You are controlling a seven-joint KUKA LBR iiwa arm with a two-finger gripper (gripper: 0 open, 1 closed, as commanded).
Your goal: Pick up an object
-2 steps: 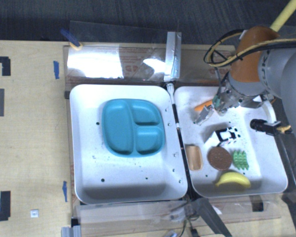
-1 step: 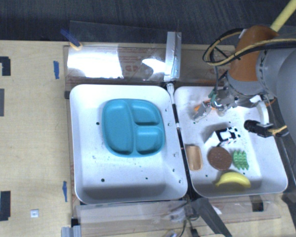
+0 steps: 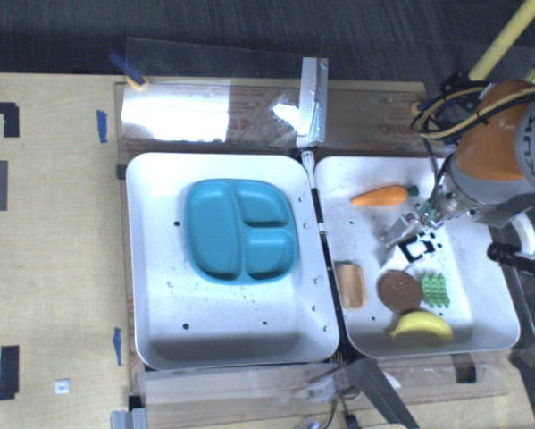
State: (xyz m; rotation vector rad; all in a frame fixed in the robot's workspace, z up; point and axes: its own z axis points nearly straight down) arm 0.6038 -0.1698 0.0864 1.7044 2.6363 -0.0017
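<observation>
Camera view: my gripper (image 3: pixel 408 231) hung over right bin (image 3: pixel 499 324), approach step, grip state unclear; next req'd descent onto carrot (image 3: pixel 380 197) or cookie (image 3: pixel 398 290).

I see a robotics lab: two white bins (image 3: pixel 151 239) on a plywood bench (image 3: pixel 44 239) with tape marks at nine o'clock.

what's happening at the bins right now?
The KUKA arm reaches into the right bin, its end effector low over the bin floor below the carrot. Nothing is visibly held. Nearby lie a brown disc, a green piece, a banana and a tan block. The left bin holds a blue divided plate.
</observation>
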